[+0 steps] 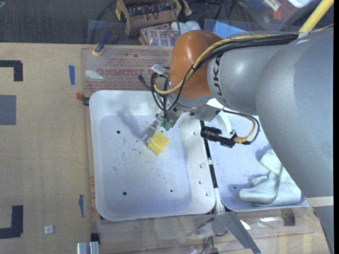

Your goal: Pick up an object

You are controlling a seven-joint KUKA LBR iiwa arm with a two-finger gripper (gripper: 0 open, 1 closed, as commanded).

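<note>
- Reaching in from the right, the claw (153, 131) hangs over the upper middle of the left bin (106, 194), its metal fingertips pointing down and to the left.
- Just below and slightly right of the fingertips lies a small yellow block (158, 143), resting on the floor of that left bin.
- From this slanted view the block seems to touch the claw's tip or sit right against it, but the spot is small and blurred, so whether the block lies between the fingers cannot be told.
- For the same reason, I cannot tell whether the claw is spread or closed.
- Above the claw sits the orange band (190, 62) of the arm, with black and yellow cables (159, 89) looping down beside it toward the wrist.
- Behind that, the grey arm (286, 89) fills the upper right and covers much of the right bin (233, 194).
- A crumpled white cloth (267, 187) lies in the right bin, well apart from the yellow block and the claw.
- Small dark specks are scattered over the floor of the left bin around and below the block.
- Both bins sit side by side on the wooden surface (42, 142), which carries blue tape strips (71, 74) and black corner marks (13, 70) to the left.
</note>
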